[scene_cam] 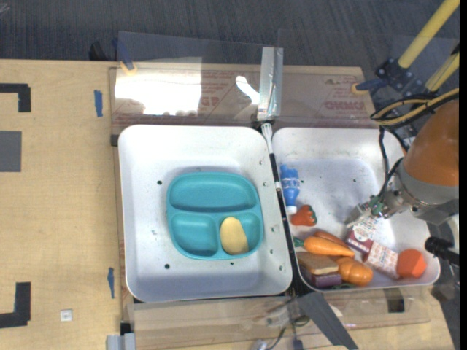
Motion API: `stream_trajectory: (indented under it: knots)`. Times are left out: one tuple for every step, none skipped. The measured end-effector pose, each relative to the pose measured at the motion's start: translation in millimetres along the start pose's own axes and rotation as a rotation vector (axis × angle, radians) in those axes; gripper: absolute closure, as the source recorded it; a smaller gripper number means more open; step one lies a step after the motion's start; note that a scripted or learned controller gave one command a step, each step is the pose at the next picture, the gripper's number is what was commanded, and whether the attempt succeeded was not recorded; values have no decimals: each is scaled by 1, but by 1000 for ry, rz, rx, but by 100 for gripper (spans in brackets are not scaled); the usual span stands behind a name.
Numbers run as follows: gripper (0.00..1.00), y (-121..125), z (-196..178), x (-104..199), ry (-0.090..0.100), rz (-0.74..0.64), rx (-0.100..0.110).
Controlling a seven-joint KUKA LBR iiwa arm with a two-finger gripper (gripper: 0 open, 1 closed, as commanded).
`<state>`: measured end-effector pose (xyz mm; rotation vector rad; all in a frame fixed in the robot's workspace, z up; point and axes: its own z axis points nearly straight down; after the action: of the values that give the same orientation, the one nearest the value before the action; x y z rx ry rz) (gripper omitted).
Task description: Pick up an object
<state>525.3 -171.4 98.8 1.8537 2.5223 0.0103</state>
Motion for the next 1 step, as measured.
stream_trajectory:
  knots:
    - [100, 72, -45, 16, 4, 92, 6]
